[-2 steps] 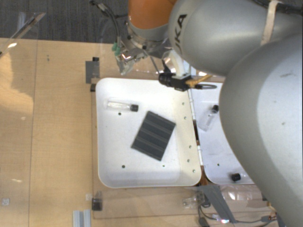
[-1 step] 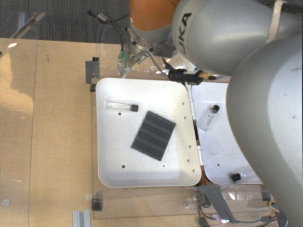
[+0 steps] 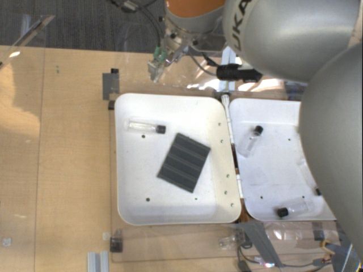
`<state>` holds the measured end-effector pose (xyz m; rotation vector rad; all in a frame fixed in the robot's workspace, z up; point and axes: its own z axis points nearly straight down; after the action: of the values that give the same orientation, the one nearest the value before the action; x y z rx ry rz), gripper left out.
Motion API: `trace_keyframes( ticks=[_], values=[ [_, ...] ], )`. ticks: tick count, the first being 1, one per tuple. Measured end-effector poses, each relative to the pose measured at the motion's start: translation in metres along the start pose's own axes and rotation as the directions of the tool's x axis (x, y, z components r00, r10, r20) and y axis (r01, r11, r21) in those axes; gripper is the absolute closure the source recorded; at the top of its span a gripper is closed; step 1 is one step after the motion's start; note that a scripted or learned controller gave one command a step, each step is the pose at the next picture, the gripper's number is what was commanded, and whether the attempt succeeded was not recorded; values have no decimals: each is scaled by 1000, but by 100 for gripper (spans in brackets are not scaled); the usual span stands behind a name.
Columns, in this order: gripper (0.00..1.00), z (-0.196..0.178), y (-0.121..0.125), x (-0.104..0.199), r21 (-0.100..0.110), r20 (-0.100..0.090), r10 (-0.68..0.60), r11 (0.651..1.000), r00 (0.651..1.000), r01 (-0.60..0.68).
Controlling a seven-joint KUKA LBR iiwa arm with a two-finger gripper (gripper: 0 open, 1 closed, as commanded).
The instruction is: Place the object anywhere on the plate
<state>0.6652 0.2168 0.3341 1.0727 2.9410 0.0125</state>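
Gripper (image 3: 157,67), state indiscernible, hung at twelve o'clock beyond left bin (image 3: 127,203) holding dark ridged plate (image 3: 184,162) centrally and capped vial (image 3: 146,128) at ten o'clock.

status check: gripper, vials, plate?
Gripper above the left bin's far edge, nothing seen held. Dark ribbed plate mid left bin, bare. One vial beside it, two in right bin. Path clear.

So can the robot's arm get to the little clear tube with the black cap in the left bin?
Probably yes. The small clear plastic tube with the black cap lies alone near the back of the left white bin, apart from the dark ribbed rectangular plate. Nothing covers it, and the end effector hangs just beyond that bin's back edge.
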Motion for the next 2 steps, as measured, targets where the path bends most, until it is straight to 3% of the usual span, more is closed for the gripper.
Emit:
trace_keyframes(
  ticks=[2],
  values=[
    [100,-35,10,11,-8,5,-57,998,998,57]
  ],
)
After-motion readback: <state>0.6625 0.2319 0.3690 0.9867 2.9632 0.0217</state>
